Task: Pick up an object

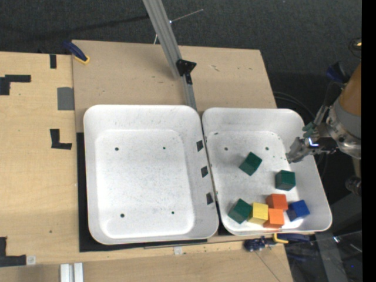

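The right bin (235, 122) holds several small blocks. A dark green cube (251, 163) lies near its middle and another green cube (285, 180) sits right of it. Along the bin's near edge cluster a green block (239, 210), a yellow block (260, 211), two orange blocks (276, 209) and a blue block (298, 209). My gripper (298, 149) hangs at the bin's right rim, above and right of the green cubes, with nothing visibly between its fingers. The arm's wrist (346, 131) reaches in from the right edge.
The left bin (141, 116) sits beside the right one on the wooden bench. A slanted metal pole (167, 31) with a black clamp (185, 67) rises behind the bins. Blue clips lie at the bench's far left (76, 50) and near edge (261, 243).
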Robot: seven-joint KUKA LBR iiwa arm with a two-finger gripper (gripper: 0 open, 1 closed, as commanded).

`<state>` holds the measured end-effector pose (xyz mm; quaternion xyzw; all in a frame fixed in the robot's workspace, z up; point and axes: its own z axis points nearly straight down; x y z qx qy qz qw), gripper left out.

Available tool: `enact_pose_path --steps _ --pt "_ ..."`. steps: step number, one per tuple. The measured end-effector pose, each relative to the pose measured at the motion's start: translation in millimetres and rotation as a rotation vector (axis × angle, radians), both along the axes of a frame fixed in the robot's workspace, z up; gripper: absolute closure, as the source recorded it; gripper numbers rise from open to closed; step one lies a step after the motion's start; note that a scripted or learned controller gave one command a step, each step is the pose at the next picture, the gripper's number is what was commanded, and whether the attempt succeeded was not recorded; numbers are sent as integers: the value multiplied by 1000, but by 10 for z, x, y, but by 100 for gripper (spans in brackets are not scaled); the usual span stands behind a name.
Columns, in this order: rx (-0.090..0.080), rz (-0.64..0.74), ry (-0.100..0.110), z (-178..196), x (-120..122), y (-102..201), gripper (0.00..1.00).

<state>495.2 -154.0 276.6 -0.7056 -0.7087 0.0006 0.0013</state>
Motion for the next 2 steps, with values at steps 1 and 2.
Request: enact_pose_path --steps 1,2 --pt "0 1 -1 -25 -2 446 100" --pt "1 1 1 -223 -40 983 100"
